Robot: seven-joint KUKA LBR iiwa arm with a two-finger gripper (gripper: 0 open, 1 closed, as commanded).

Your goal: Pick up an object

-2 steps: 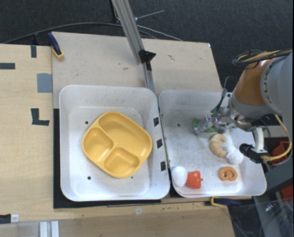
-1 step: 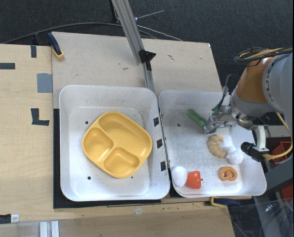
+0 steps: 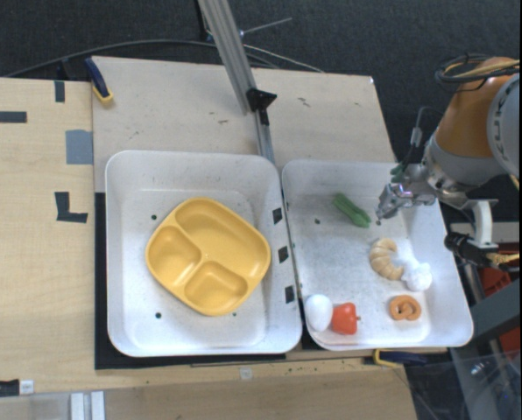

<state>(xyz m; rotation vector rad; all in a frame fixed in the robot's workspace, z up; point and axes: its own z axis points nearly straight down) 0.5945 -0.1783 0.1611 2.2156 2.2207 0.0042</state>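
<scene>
In the right bin [image 3: 436,234] lie a green pod [image 3: 351,209], a tan croissant-like pastry [image 3: 385,258], a white lump [image 3: 416,275] beside it, an orange ring [image 3: 405,308], a red pepper [image 3: 345,318] and a white egg [image 3: 317,310]. My gripper [image 3: 387,208] hangs over the bin's upper right part, just right of the green pod and above the pastry. Nothing shows between its fingers.
The left bin [image 3: 121,234] holds a yellow divided plate [image 3: 208,255]. A metal pole [image 3: 230,46] slants down to the seam between the bins. Wooden bench surface lies to the left and behind. The arm's orange band [image 3: 471,121] rises at the right.
</scene>
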